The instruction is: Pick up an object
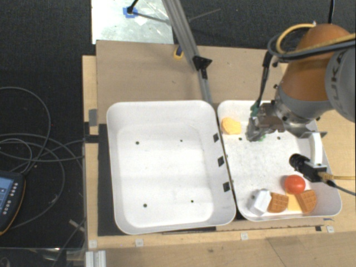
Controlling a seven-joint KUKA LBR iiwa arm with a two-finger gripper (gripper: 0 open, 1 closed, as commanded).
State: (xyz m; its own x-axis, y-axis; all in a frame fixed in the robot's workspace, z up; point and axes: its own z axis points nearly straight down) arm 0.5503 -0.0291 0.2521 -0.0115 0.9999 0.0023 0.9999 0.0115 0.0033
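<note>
Looking down, we see our gripper (255,133) low in the right bin (334,204), just beside a yellow lump (231,126); its grip we cannot tell.

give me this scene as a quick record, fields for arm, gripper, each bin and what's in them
arm: grey with an orange band, reaching in from the right
gripper: gripper low over the right bin's far left part, apart from the yellow item
left bin: left bin, white, shallow
right bin: right bin, white, holds five small things
far left of right bin: yellow item
near edge of right bin: white item, two waffles, tomato
held: nothing seen between the fingers
</note>
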